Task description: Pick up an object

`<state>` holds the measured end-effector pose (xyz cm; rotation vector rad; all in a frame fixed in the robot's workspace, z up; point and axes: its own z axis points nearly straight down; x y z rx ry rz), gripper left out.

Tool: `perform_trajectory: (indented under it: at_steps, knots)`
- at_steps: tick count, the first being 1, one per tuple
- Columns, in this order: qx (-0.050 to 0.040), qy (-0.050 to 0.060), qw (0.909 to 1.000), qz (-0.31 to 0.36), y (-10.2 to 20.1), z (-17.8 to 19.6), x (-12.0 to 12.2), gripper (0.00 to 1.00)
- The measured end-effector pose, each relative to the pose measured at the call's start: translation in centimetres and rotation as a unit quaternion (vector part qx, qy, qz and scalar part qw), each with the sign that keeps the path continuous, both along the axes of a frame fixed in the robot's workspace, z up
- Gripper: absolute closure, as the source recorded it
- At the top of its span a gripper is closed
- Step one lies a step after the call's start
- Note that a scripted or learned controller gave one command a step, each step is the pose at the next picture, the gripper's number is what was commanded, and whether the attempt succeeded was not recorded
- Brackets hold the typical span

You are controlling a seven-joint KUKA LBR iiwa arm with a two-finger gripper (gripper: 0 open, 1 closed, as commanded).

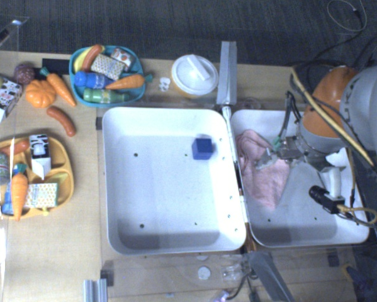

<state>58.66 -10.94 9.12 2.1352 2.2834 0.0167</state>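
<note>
A small blue cube [202,148] lies in the left bin [144,231], towards its upper right. A crumpled pink cloth [258,178] lies along the left side of the right bin [301,231]. My gripper [268,159] reaches in from the right and is low over the upper part of the pink cloth, its tip against or just above the fabric. The grey arm with its orange band [330,90] covers the right bin's upper right.
Left of the bins stand a blue bowl [106,74] and a yellow tray [28,178] of toy food, with loose toy vegetables [50,96] nearby. A white lidded container [194,74] sits behind the bins. Cables [339,206] hang over the right bin's right side.
</note>
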Motion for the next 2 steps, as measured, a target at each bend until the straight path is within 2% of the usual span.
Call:
perform_trajectory:
  at_steps: [1, 2]
  knots:
    - [-0.002, 0.002, 0.9972, 0.075, -7.0, 0.0, 0.1, 0.0]
    - [-0.0022, 0.004, 0.9909, 0.134, -9.6, -0.1, 3.1, 0.0]
